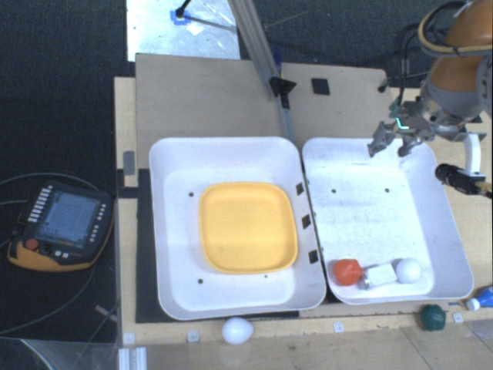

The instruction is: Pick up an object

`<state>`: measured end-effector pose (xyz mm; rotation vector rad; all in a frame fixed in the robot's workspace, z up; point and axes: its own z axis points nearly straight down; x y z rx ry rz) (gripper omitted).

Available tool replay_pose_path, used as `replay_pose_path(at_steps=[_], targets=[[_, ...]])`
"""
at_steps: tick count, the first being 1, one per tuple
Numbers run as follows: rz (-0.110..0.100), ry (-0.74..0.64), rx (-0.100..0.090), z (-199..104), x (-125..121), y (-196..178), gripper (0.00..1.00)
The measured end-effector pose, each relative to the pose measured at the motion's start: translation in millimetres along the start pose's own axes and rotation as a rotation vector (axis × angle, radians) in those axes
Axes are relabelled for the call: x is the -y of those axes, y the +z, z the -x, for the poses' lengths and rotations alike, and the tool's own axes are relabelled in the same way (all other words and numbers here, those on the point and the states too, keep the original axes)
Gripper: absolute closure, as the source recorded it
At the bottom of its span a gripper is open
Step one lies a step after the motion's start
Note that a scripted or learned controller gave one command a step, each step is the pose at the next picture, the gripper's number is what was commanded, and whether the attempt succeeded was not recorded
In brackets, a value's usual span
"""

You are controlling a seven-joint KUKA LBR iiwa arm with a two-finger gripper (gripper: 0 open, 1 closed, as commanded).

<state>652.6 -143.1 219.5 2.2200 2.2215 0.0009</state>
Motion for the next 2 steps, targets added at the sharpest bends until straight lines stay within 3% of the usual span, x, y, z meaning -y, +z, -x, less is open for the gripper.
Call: replay_pose_path(at_steps=[1, 2], targets=[[0.0, 0.0, 0.0, 0.0, 0.0, 0.0, 0.0], [-0.003, 0.0, -0.001, -5.8, 6.8, 46.0, 0.0]])
